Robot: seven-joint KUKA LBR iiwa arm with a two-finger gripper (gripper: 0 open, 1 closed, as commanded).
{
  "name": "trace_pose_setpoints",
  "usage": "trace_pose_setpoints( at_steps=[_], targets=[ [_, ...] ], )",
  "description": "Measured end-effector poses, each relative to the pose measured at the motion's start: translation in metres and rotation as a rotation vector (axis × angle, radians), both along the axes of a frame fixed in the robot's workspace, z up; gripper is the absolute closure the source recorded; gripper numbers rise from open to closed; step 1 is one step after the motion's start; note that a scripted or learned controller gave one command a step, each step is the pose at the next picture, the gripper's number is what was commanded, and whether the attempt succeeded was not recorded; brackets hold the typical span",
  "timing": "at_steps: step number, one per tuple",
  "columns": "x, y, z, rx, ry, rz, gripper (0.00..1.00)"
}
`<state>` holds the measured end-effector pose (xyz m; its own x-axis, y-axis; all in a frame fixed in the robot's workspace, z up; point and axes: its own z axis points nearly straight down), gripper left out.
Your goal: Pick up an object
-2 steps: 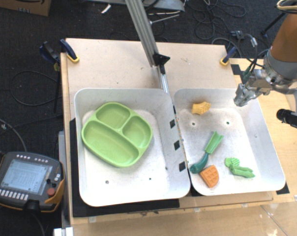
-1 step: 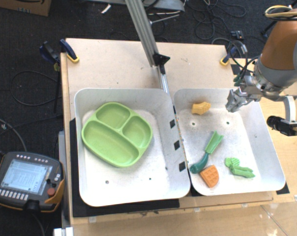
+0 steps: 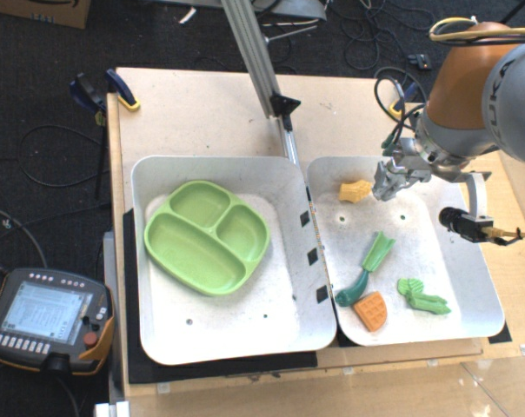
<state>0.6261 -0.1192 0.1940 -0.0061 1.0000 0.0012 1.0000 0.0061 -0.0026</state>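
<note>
— At the right of the frame, where does the gripper [image 3: 387,183] sit?

— Low over the upper part of the right bin [image 3: 471,272], just beside the yellow piece [image 3: 355,191], on its right. Whether it touches the piece cannot be told.

— Is anything held?

— No object shows between its tips. Whether it is clenched or released cannot be told; the view is too small there.

— What else could be picked?

— Lower in the same bin lie a green stalk [image 3: 368,266], an orange wedge [image 3: 371,311] touching the stalk's lower end, and a green bit [image 3: 421,295] to their right. A green plate [image 3: 207,236] lies in the left bin [image 3: 158,337].

— So how far along is the pick?

— Judging by this, the approach is made and the yellow piece looks the likely target. The grasp and lift are left; every object rests on a bin floor.
</note>
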Motion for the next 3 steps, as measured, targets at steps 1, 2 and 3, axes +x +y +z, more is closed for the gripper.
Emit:
trace_pose_setpoints(
  at_steps=[1,2,3],
  targets=[
    [0.006,-0.006,0.002,-0.002,-0.005,-0.004,1.0],
    [0.01,0.002,-0.009,-0.002,-0.002,-0.002,1.0],
    [0.009,0.0,0.001,-0.002,-0.004,-0.005,1.0]
  ],
)
